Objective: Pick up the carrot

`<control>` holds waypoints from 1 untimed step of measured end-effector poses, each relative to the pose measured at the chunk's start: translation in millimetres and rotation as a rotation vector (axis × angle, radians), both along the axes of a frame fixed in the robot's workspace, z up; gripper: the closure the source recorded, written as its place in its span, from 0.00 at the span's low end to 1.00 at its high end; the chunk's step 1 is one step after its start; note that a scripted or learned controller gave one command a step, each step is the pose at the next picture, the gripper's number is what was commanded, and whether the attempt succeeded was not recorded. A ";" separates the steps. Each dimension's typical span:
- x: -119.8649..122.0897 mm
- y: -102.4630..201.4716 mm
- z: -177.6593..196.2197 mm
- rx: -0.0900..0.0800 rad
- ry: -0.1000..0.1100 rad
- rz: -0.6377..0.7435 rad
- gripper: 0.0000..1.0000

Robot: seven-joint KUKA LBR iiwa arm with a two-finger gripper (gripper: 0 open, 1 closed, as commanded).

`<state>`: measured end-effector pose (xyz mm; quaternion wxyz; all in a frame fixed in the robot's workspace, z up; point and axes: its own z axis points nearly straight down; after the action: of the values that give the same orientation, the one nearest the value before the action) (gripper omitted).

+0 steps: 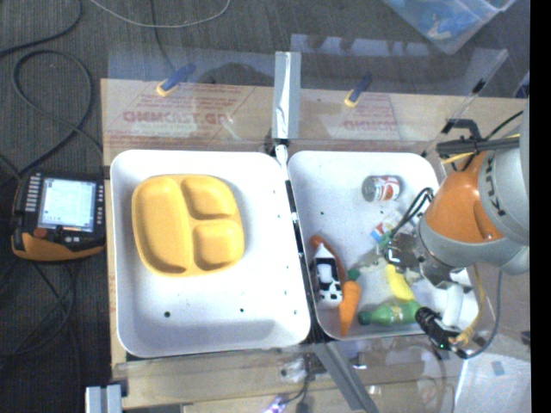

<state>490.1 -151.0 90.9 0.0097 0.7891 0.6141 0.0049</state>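
Observation:
The carrot (349,305), orange with a green top, lies near the front edge of the right bin (344,175), pointing toward the front. It rests beside a black-and-white cow toy (325,280) on its left. My gripper (389,255) hangs low over the bin's right half, up and to the right of the carrot and apart from it. The arm's orange band (459,209) sits above the wrist at the right.
A small can (381,188) lies at the back of the right bin. A yellow item (399,285) and a green bottle (388,315) lie right of the carrot, under the wrist. The left bin (146,317) holds a yellow divided tray (188,223).

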 end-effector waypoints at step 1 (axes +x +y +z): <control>1.0 1.2 8.7 0.003 0.001 0.003 1.00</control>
<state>491.1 -149.8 99.6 0.0080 0.7883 0.6152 0.0054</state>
